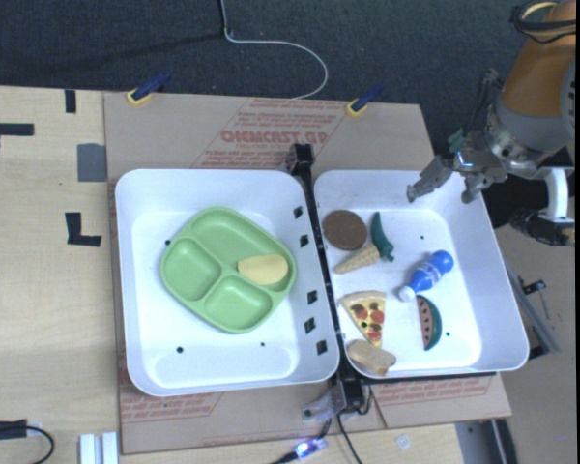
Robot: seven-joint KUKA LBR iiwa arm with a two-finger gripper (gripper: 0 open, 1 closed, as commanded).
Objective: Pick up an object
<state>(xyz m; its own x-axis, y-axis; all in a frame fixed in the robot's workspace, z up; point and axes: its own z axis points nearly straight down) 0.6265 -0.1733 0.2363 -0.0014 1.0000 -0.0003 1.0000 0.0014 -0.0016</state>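
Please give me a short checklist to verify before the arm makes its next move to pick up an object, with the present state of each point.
1. Claw carries nothing: ok, fingers spread with nothing between them.
2. Claw is over the right bin: ok, at its far right corner.
3. Objects are within that bin: ok, blue bottle, watermelon slice, pizza slice, brown cookie.
4. Blue bottle has free space around it: ok, it touches no neighbour.
5. Pizza slice has free space: not ok, a beige piece lies against it.
6. Claw height above the bin floor: cannot tell.
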